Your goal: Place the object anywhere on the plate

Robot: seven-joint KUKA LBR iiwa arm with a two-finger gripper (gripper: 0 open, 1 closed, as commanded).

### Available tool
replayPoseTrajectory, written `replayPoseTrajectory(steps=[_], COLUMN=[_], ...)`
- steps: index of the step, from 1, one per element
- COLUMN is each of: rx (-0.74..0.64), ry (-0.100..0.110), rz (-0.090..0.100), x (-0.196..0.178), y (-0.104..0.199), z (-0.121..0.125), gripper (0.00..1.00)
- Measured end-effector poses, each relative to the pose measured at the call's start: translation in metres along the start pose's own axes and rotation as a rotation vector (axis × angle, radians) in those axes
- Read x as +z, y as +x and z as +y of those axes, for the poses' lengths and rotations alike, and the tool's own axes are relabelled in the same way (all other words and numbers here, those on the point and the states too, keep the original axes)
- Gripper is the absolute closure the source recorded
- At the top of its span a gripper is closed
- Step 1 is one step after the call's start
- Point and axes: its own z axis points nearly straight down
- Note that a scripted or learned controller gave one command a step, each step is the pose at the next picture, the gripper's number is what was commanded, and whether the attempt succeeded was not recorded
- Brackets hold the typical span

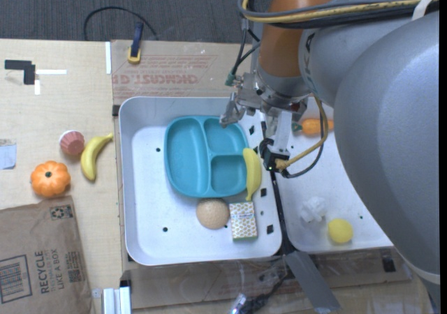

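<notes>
A teal divided plate [199, 155] lies in the left white bin [143, 187]. A yellow banana [253, 172] rests along the plate's right rim, partly over the small lower compartment. Just below the plate sit a round beige ball [211, 213] and a small green-and-white box [243, 221], both on the bin floor. My gripper [241, 111] hangs over the plate's upper right corner, above the banana's top end, under the orange wrist band. Nothing can be seen held in it.
The right bin [328, 236] holds a yellow lemon [340, 230], a crumpled white item [312, 209] and an orange piece [312, 125] near the arm. On the bench to the left lie a second banana [93, 155], a small pumpkin [50, 178], a pink cup [72, 143] and a paper bag [42, 257].
</notes>
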Motion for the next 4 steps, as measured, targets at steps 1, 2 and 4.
replayPoseTrajectory(steps=[1,2,4], rx=[0.257,0.476,1.125], ry=[-0.001,0.002,0.001], rz=[0.0,0.0,0.004], x=[-0.019,0.015,0.024], y=[-0.004,-0.059,-0.09], z=[0.046,0.07,0.064], gripper=[0.0,0.0,0.0])
